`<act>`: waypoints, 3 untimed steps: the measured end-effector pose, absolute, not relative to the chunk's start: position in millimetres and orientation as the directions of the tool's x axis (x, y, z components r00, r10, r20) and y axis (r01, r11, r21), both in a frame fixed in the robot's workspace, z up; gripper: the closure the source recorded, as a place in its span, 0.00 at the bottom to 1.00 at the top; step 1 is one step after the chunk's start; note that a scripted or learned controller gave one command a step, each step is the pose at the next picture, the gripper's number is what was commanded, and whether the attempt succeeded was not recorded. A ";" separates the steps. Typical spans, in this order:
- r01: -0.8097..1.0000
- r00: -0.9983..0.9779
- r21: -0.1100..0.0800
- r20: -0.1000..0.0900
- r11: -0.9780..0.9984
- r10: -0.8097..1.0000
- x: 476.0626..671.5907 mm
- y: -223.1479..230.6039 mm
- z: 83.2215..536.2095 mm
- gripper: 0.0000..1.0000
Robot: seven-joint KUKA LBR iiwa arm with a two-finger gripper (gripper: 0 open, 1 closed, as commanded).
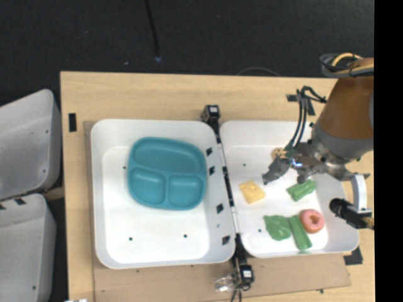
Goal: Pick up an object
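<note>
Foreground: green flat piece (pixel 275 226) and green stick (pixel 300 231) lie in my right bin (pixel 252 137), low in the frame, with a pink ring (pixel 311 221) resting against the stick.
Middle: yellow wedge (pixel 252 192) sits left of centre in that bin; a small green block (pixel 301 189) lies to its right.
Pincer (pixel 281 167): mine hovers between the wedge and the block, above both, gripping nothing; how wide it stands, I cannot tell.
Left bin (pixel 107 187): teal divided plate (pixel 167 172).
Far: wooden bench (pixel 157 93).
</note>
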State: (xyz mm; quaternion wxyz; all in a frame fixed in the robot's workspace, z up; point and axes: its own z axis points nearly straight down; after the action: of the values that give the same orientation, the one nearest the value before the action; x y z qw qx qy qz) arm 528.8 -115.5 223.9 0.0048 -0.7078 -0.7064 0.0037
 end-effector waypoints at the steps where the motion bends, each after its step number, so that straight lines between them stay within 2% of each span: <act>1: 1.000 -0.002 0.001 0.000 0.002 1.000 531.5 -115.2 230.3 0.00; 3: 1.000 0.005 -0.004 -0.001 -0.005 1.000 532.2 -111.5 128.3 0.00</act>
State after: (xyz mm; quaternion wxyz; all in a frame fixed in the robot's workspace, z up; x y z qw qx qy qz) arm 532.2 -111.5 128.3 0.0011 -0.7089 -0.7053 0.0015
